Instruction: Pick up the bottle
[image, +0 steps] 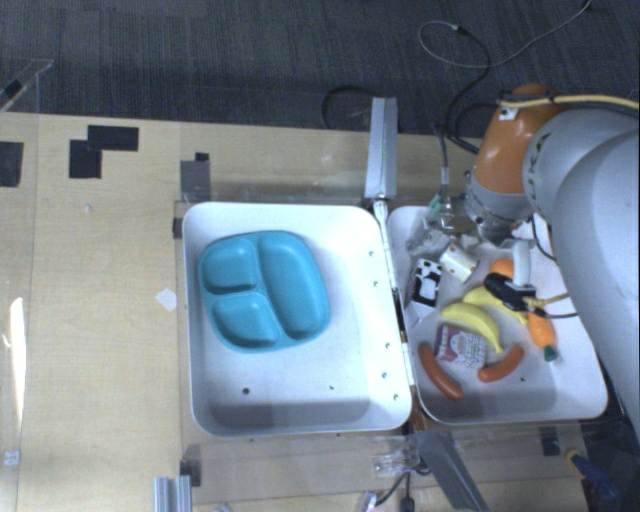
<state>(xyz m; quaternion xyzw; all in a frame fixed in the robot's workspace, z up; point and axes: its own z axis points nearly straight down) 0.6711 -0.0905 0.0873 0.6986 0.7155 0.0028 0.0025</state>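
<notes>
**A:** How much room is there around the edges?

**B:** The left bin has wide bare floor along its near and right walls. The right bin is crowded, and the grey arm with its orange band covers the far right corner. A metal divider post stands at the far edge between the two bins, and the pale wooden tabletop lies open to the left.

**A:** What sits in each bin?

**B:** In the left, a blue sectioned plate, toward the far left corner. In the right, a banana in the middle, a small red-and-white packet just beside it, two sausages curving along the near side, an orange carrot-like piece near the right wall, and a black-and-white item against the left wall.

**A:** And the claw?

**B:** The claw is low at the far left of the right bin, under the wrist. Whether it is spread or closed, I cannot tell.

**A:** The bottle?

**B:** A whitish object lies just beside the claw, but I cannot say for sure that it is the bottle.
</notes>
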